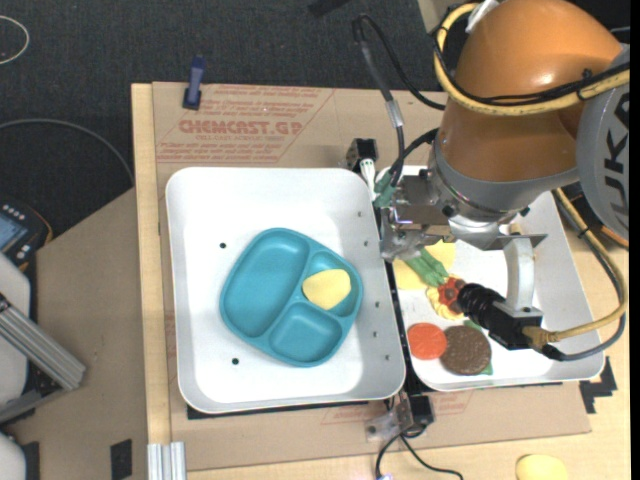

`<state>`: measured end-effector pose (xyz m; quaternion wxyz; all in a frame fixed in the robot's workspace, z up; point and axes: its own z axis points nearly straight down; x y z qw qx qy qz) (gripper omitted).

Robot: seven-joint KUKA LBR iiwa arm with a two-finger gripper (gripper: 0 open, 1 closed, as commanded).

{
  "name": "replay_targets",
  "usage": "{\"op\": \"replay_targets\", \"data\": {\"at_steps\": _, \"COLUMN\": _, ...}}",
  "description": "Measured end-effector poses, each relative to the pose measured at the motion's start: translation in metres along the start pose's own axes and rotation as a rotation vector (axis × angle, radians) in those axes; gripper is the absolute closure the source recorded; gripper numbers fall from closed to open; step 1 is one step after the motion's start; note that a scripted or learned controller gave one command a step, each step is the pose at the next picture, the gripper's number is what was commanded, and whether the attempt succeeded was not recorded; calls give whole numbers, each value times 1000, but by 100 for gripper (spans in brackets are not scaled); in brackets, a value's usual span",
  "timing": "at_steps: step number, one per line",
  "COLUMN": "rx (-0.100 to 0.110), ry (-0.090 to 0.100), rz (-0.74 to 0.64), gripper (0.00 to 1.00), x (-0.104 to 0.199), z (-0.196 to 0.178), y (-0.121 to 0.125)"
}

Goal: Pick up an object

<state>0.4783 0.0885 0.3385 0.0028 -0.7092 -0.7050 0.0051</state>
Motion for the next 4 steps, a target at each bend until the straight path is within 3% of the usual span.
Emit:
{"op": "replay_targets", "data": {"at_steps": 1, "rx": -28, "ry": 7, "rz": -8, "gripper": 100, "x": 9, "z": -141, "y": 0}}
{"op": "replay_targets", "data": {"at_steps": 2, "rx": 0, "ry": 1, "rz": -6, "gripper": 100, "x": 22, "z": -32, "y": 0}}
{"op": "replay_targets", "data": {"at_steps": 3, "rx": -30, "ry": 8, "rz": -8, "gripper": 100, "x": 22, "z": -183, "y": 0}}
{"op": "replay_targets", "data": {"at_steps": 4, "rx": -1, "ry": 1, "rz": 0, "gripper": 100, "x": -30, "z": -83, "y": 0}}
